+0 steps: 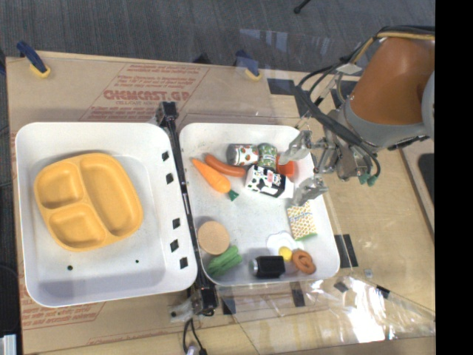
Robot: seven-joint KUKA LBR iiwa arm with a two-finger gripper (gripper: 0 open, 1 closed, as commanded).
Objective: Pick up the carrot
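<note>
An orange carrot (212,175) with a small green tip lies tilted in the upper left part of the right bin (244,231). A second, redder carrot-like piece (225,166) lies just behind it, running toward the cans. My gripper (306,167) hangs over the right bin's upper right edge, well to the right of the carrot. Its two metal fingers (299,143) stand apart with nothing between them.
The left bin (44,272) holds a yellow divided plate (87,198). The right bin also holds small cans (253,154), a black-and-white cow-print item (264,181), a patterned sponge (301,220), a tan disc (213,237), a green vegetable (224,261), a dark cylinder (269,266) and a doughnut (302,260).
</note>
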